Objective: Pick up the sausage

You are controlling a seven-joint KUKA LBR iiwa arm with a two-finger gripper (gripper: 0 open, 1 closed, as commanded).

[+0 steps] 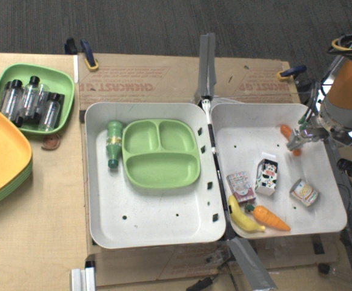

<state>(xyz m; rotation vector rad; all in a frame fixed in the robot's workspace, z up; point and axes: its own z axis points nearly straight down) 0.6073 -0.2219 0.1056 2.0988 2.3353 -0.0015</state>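
Task status: in progress, lift not yet achieved. Small orange-red sausage (285, 130) lying in the upper right part of the right-hand shallow white bin (242, 123), just beside the metal two-finger gripper (297, 142) at the frame's right edge. Second small orange-red piece (296, 152) just below the fingertips; identity too small to tell. Gripper state: cannot tell whether released or clenched; nothing visibly grasped. Remaining, by judgement: closing on the sausage and raising it.

Right bin, lower half: yellow banana (243, 217), orange carrot (271, 217), pink printed packet (241, 187), black-and-white milk carton (266, 177), small round tin (304, 193).

Left-hand shallow white bin (100, 193): green three-compartment plastic tray (160, 152), compartments bare, and green bottle (113, 143) just beside its left edge.
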